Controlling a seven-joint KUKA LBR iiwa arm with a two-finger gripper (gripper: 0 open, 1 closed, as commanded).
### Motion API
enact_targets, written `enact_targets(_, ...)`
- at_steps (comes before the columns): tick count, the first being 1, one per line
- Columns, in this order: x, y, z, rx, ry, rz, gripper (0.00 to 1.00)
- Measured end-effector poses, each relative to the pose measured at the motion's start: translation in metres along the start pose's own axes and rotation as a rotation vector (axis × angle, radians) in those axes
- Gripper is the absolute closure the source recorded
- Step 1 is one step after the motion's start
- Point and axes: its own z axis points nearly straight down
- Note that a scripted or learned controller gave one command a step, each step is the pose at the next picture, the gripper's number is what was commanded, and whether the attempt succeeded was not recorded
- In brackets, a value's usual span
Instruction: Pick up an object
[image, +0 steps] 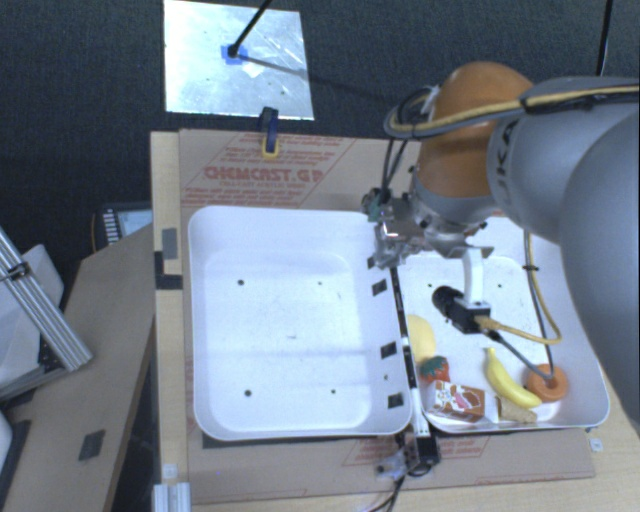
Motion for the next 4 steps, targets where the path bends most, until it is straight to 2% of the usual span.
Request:
enact_targets(1, 0.049, 0.046, -0.04, -0.005, 0.002, -0.005, 1.0)
enact_targets(2, -0.009, -0.047, 0.031, 0.017, -0.002, 0.008, 1.0)
enact_targets(3, 0.054, -0.025, -0.026, -0.003, 0.002, -0.006, 1.0)
enact_targets(4, 0.05, -0.025, -0.034, 0.0, 0.001, -0.002, 1.0)
